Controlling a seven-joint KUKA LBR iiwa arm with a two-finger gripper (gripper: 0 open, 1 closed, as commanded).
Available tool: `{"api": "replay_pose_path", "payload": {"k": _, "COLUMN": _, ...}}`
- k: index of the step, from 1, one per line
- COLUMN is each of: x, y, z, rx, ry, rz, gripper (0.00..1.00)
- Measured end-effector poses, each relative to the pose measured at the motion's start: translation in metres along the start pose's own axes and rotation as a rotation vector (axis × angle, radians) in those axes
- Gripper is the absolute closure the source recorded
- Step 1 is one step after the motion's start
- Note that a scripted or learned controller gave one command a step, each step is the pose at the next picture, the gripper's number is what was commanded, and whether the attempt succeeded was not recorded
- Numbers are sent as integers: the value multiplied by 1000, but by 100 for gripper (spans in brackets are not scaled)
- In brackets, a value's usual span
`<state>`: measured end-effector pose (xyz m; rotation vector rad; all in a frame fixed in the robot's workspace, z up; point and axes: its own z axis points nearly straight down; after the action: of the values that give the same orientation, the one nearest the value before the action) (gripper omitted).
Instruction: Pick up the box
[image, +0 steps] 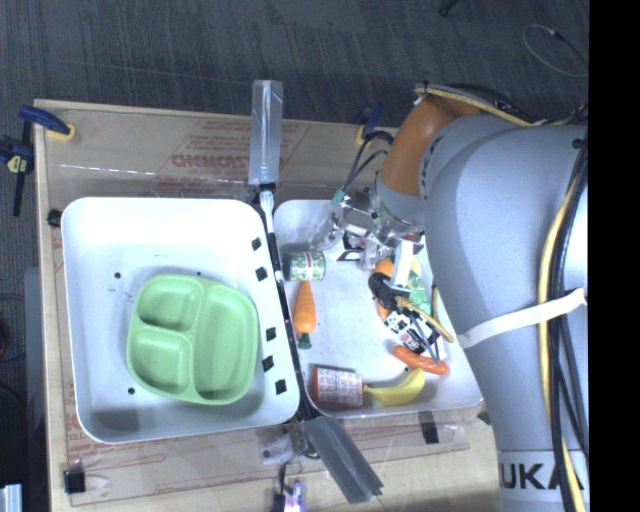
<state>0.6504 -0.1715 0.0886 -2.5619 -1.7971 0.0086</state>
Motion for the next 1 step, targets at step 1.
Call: {"api": "replay_pose_path", "payload": {"k": 1, "x": 24, "y": -18, "z": -43, "rx": -1, "ry": -1, "rz": 101, "gripper": 0}}
